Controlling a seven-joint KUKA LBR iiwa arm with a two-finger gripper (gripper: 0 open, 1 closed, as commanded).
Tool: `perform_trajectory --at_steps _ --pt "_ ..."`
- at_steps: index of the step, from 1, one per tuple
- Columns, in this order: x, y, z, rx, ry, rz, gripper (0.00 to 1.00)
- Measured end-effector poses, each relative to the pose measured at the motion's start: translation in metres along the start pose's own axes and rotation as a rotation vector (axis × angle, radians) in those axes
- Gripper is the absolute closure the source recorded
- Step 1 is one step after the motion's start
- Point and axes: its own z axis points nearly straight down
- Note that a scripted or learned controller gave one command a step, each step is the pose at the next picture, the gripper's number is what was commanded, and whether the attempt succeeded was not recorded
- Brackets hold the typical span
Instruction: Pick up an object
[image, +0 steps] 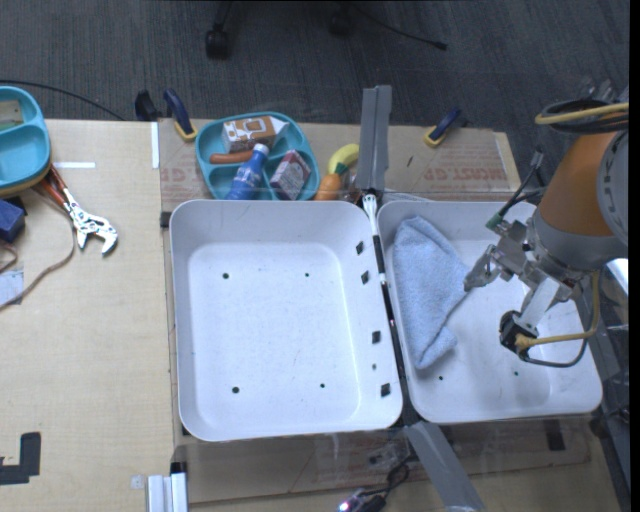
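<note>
Towel (425, 290) lies along the right bin's (470, 390) left wall. The jaws hang at its right edge, their state impossible to tell. Risk: pinching only a loose fold, which slips free on lifting.

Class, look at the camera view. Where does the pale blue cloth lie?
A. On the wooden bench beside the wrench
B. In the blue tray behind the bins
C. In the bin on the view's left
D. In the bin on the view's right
D: the pale blue cloth lies inside the bin on the view's right, along the side nearest the neighbouring bin.
</note>
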Motion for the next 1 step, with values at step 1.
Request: perform_trajectory --at_steps 1 --pt "-0.0122 0.0467 -0.0647 -0.003 0.0 -0.076 0.0"
